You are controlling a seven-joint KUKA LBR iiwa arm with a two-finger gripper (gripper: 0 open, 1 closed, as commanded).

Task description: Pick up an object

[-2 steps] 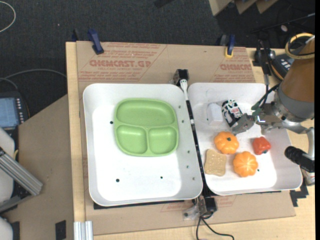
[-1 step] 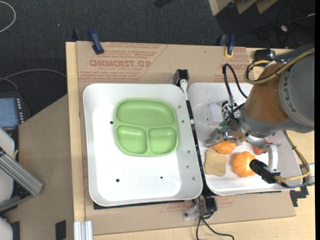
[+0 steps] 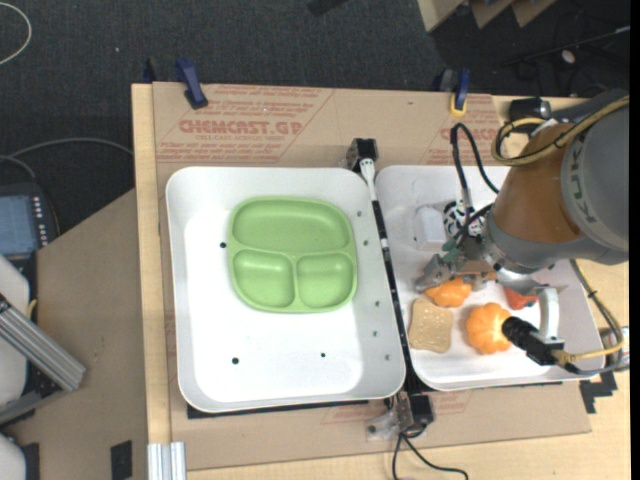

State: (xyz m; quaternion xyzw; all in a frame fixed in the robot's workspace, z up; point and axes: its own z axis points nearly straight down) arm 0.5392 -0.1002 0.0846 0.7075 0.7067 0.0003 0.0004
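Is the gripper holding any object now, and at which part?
It cannot be told: the gripper is low over a small orange object in the right bin.

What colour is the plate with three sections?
Light green plate, seen clearly in the camera view, left bin.

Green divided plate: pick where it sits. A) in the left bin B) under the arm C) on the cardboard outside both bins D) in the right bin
A: the green divided plate lies inside the left bin, apart from the food items in the right bin.
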